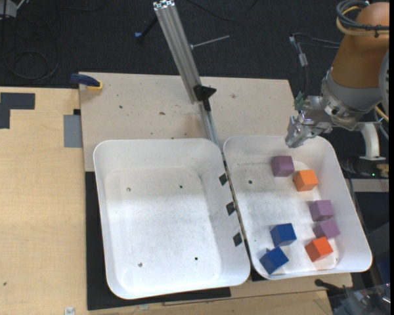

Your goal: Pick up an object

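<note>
From my station I see the claw (299,135) hanging over the far rim of the right bin (354,241), near that bin's back corner, with nothing between its fingers that I can make out. Whether those fingers stand wide or narrow I cannot tell; they blur into one grey lump at this slant. Above it the arm (358,58) rises toward the right, its orange band showing over the grey wrist.

Just below and left of the claw, inside the right bin, a purple cube (282,166) sits closest to it. Beside that, slightly nearer me, is an orange cube (305,180). Further toward the front lie a second purple cube (321,209) and a third purple cube (326,229), touching or almost so. An orange-red cube (319,249) rests near the front rim. Two blue cubes (283,233) (274,260) sit to its left.

The left bin (118,156) lies alongside, sharing the middle divider. A slanted metal rail (180,44) runs up behind the bins.
</note>
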You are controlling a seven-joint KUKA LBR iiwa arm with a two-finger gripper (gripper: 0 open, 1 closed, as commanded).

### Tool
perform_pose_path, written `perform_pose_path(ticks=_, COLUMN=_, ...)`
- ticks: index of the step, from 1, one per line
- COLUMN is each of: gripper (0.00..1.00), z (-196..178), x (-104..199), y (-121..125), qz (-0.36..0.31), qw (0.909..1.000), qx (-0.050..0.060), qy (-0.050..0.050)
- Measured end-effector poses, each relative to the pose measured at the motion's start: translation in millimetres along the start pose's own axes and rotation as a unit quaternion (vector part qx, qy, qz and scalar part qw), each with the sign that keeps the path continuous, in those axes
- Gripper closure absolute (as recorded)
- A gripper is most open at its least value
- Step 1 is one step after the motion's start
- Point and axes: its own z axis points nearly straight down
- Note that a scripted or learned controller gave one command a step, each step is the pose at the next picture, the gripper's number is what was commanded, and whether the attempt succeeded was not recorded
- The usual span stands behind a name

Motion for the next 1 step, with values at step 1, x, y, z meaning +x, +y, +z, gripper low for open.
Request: perform_pose_path(ticks=1, gripper=1.0, z=4.5, x=43.1, y=-24.7, qz=0.0, qw=1.0, qx=0.001, qy=0.0)
